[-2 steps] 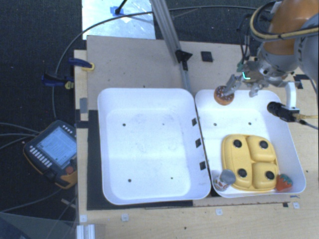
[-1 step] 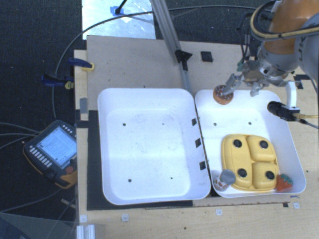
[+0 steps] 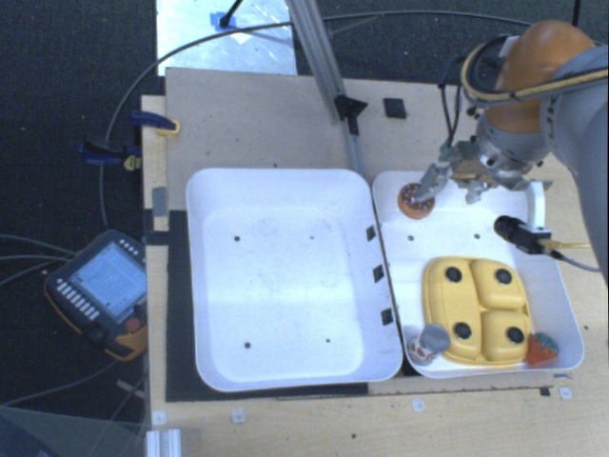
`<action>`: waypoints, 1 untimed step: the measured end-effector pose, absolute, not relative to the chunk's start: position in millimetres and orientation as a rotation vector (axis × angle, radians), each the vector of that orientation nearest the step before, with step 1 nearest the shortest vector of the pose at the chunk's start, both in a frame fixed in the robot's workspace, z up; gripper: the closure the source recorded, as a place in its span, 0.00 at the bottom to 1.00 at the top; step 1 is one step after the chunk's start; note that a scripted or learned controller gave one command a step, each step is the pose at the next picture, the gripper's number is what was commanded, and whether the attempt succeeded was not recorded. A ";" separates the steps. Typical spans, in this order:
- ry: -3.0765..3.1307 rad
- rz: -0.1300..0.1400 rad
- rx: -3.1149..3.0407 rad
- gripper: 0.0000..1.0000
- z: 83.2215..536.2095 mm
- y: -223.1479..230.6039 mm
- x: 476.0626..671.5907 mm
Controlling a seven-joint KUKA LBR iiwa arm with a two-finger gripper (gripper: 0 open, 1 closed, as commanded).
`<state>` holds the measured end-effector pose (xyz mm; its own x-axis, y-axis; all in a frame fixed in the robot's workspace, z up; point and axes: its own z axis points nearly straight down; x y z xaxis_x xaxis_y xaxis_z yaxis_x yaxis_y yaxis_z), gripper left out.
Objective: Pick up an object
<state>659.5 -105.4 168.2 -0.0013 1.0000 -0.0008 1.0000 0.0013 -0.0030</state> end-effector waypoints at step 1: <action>-2.223 0.003 -2.220 0.00 124.7 -109.4 663.6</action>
